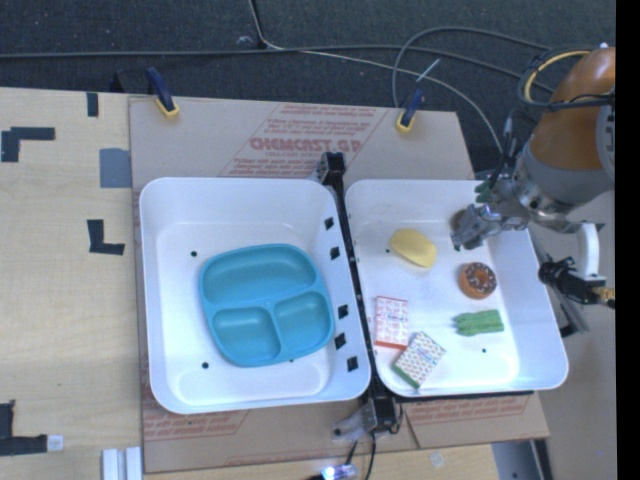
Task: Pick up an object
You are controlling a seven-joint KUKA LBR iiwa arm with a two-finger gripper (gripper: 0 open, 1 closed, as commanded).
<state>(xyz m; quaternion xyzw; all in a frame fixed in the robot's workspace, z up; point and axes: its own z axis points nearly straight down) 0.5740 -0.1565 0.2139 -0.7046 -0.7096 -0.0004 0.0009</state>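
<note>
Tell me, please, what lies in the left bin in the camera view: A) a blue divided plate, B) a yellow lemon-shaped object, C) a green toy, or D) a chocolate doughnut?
A: the blue divided plate sits alone in the left bin, while the yellow object, the doughnut and the green toy all lie in the right bin.
</note>
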